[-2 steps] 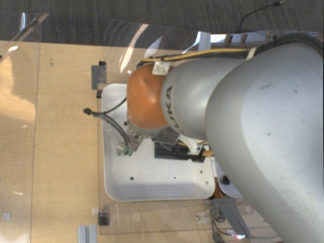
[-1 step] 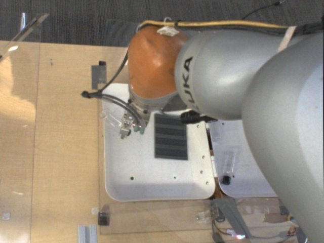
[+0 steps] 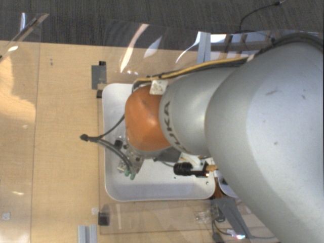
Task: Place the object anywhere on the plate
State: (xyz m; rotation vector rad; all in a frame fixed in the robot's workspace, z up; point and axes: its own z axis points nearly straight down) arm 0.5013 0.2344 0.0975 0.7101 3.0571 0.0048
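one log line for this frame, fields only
arm: reaching over left white bin | gripper: low in bin, fingers unclear | object, plate: unseen

Setting: robotics lab. Evidence: large grey industrial arm (image 3: 253,115) with orange band (image 3: 144,118), trailing cables (image 3: 101,140); white bin (image 3: 152,189) fixed to a pale wood bench (image 3: 50,135); clear shield panels (image 3: 142,39) at the bench edge; dark carpet (image 3: 126,4) beyond.

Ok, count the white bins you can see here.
1. One white bin lies under the arm, its left and bottom edges showing. The arm covers much of the bench, so a second bin may be hidden.
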